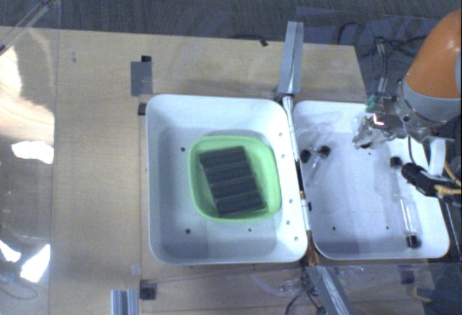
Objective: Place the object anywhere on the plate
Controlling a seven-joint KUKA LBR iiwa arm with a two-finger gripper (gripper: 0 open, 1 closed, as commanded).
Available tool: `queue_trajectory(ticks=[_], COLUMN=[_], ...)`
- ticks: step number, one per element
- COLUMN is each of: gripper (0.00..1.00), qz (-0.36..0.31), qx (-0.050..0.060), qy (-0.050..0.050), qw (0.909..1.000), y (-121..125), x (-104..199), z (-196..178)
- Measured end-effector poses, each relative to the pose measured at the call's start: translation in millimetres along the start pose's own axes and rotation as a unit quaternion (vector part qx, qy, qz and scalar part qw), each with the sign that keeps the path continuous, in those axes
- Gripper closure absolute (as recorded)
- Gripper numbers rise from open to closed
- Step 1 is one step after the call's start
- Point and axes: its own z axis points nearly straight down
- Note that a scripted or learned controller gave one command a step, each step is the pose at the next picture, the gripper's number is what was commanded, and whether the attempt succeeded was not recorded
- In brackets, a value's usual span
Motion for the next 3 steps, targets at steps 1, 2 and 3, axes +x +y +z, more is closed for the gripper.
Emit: queue_trajectory(ticks=[1,2,3], gripper=[1.00,1.00,0.00], qz=[-0.076,-0.177,-0.177], qx=[0.002,0.002,0.002], qy=[0.000,0.001,0.001], qw=[0.9971,0.9842,0.9843], y=[-28.5,-61.3,-61.2], x=[61.1,123.6,123.3], z=[10.3,16.7,16.6])
